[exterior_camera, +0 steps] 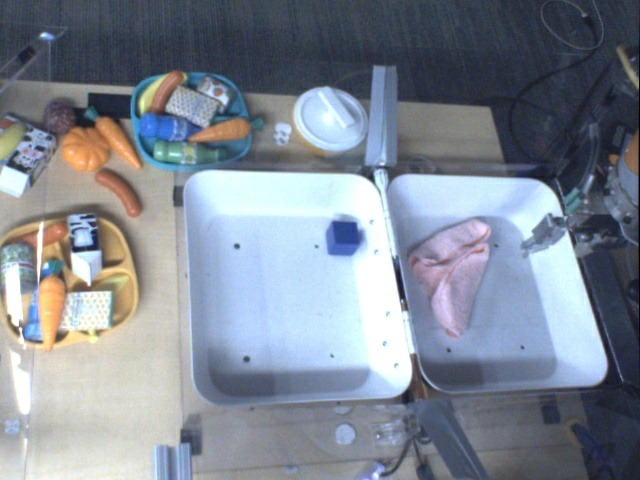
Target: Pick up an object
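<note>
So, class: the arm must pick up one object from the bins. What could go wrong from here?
1. The gripper sits at the right bin's right rim, apart from the pink cloth; it could clip the wall when descending.
2. The cloth is limp and crumpled, so a pinch may slip off.
3. The blue cube in the left bin lies farther away.

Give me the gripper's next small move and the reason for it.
Probably slide left over the pink cloth: the gripper sits at the right bin's right rim, apart from the cloth, holding nothing. The blue block lies farther off in the left bin.
</note>
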Motion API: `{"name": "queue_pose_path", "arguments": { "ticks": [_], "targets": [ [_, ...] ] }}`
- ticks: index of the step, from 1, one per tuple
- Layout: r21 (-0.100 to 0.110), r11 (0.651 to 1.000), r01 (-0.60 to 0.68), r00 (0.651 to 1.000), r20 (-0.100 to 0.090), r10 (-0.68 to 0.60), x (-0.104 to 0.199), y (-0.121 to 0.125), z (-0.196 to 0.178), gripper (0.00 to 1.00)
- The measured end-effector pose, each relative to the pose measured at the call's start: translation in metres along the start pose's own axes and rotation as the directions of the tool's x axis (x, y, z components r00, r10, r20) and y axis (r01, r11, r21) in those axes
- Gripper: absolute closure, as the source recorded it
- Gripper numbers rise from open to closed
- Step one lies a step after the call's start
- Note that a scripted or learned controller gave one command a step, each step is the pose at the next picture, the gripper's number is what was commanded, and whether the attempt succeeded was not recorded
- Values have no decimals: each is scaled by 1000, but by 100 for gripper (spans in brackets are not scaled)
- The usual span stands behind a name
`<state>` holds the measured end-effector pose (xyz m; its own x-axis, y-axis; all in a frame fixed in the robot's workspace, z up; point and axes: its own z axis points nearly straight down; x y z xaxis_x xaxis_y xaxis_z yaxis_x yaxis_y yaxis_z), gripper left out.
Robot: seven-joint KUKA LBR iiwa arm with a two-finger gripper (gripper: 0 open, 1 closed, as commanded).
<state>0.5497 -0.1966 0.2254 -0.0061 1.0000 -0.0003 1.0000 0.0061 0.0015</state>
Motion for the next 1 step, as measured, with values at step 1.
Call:
{"name": "queue_pose_path", "arguments": {
  "ticks": [1],
  "targets": [
    [-12,992,124,992,3,-124,67,-9,128,0]
  ]
}}
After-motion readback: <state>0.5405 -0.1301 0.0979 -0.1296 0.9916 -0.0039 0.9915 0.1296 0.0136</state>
